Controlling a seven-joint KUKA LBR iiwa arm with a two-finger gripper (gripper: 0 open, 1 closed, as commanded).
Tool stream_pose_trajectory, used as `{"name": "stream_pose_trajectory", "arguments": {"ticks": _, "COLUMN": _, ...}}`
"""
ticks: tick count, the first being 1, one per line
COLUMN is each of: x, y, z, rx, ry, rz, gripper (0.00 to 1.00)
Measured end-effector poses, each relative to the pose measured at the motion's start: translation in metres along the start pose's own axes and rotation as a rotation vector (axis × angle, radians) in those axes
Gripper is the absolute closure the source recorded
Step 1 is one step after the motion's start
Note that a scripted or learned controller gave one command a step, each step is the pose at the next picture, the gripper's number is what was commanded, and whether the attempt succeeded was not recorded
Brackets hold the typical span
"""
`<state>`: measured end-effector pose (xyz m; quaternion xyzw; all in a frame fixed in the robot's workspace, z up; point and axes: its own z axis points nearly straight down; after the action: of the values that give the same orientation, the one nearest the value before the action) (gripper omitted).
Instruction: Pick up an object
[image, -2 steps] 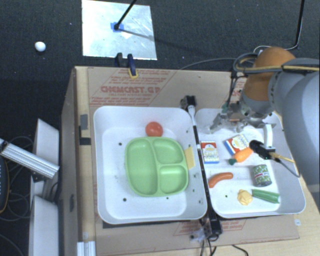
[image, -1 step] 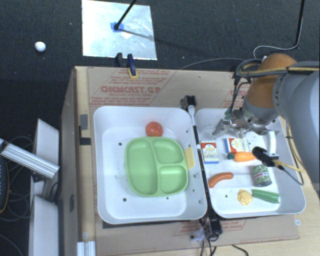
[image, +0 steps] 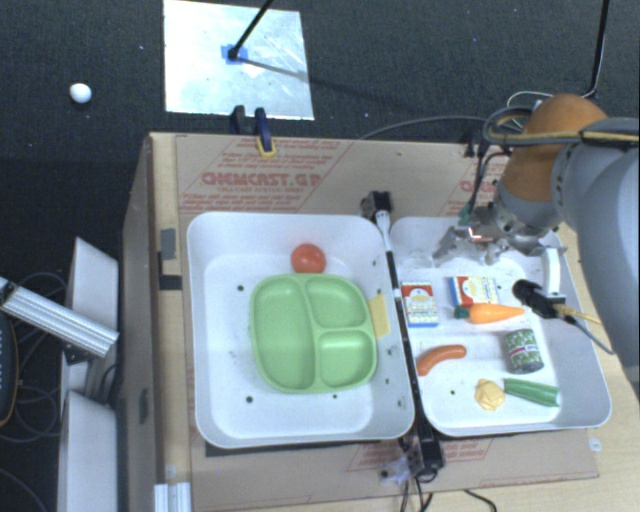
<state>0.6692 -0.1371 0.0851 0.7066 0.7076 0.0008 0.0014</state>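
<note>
1. The end effector (image: 478, 238) hangs over the far edge of the right bin (image: 590, 400), with nothing seen between its fingers; whether they stand apart or together, I cannot tell, the parts being small and glinting.
2. The step in hand looks like the approach; no object is lifted yet.
3. Candidates all lie in the right bin: a carrot (image: 492, 314) just beside an orange box (image: 470, 291); a red box (image: 419, 304) near the divider; a sausage (image: 440, 357); a can (image: 522, 349); a green pod (image: 531, 391); a yellow piece (image: 489, 395).
4. The left bin (image: 215, 420) holds a green tray (image: 312, 332) and a tomato (image: 308, 258), well apart from the arm.
5. The orange box and carrot lie nearest; the next move likely calls for centring over one, then descending; their touching sides may foul a finger.
</note>
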Motion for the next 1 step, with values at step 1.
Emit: {"name": "stream_pose_trajectory", "arguments": {"ticks": 1, "x": 0.0142, "y": -0.0816, "z": 0.0005, "rx": 0.003, "ry": 0.001, "rz": 0.0, "gripper": 0.0}}
